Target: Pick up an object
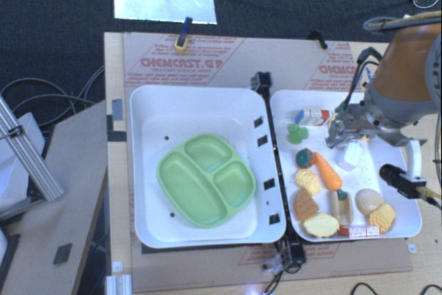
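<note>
Bench sheet (181, 64) printed "CHEMCAST GP" — fingers (343, 136) over right bin (414, 217), spread indiscernible.

The wooden bench (117, 231) bears a clear printed sheet (207, 55) under two shallow white bins side by side, the left bin (148, 100) and the right bin (407, 217), divided by black clips (266, 141).

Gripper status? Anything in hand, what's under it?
Gripper low over right bin, fingers unclear. Nothing seen in grasp. Carrot and white piece just beside it. Green tray in left bin.
</note>
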`<state>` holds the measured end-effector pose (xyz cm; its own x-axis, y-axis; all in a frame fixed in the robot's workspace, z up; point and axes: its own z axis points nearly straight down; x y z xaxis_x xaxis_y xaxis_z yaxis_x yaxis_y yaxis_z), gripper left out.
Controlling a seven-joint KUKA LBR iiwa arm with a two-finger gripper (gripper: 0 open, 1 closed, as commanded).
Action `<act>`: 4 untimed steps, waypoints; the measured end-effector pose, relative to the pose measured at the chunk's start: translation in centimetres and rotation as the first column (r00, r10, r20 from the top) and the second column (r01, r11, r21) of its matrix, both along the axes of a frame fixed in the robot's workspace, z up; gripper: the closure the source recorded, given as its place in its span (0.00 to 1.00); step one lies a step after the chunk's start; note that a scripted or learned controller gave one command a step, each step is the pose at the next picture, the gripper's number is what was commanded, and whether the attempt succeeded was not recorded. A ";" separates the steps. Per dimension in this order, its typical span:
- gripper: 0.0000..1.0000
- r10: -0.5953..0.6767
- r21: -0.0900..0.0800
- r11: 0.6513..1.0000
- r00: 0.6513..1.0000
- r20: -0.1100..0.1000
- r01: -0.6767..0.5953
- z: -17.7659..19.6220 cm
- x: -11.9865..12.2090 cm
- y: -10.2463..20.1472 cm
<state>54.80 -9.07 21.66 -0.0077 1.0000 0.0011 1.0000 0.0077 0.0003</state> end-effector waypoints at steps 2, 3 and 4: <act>1.00 0.003 0.001 1.000 1.000 0.002 -0.003 1.7 -0.7 10.4; 1.00 0.001 0.001 1.000 1.000 0.000 -0.001 1.5 -2.0 14.6; 1.00 0.001 0.001 1.000 1.000 0.000 -0.001 1.7 -3.0 19.3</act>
